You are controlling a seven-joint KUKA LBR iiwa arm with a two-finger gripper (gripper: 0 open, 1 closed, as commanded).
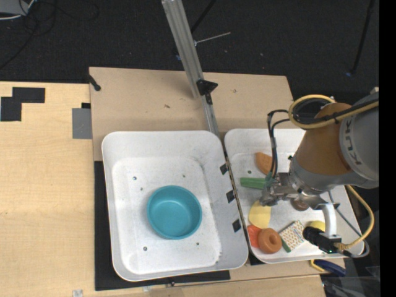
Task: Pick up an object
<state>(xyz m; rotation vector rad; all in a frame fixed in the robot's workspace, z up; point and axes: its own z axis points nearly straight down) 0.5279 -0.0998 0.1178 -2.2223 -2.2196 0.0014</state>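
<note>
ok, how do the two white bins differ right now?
The left bin holds a single teal bowl; the right bin holds several small items, among them an orange ring. The arm reaches over the right bin, not the left bin. Both are shallow and white.

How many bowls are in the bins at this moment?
1. The teal bowl sits upright in the left bin, toward its front. The arm covers part of the right bin, so another could be hidden there.

Teal bowl (174, 211) in the left bin (117, 147); arm (337, 150) over the toy-filled right bin (247, 142)
</note>
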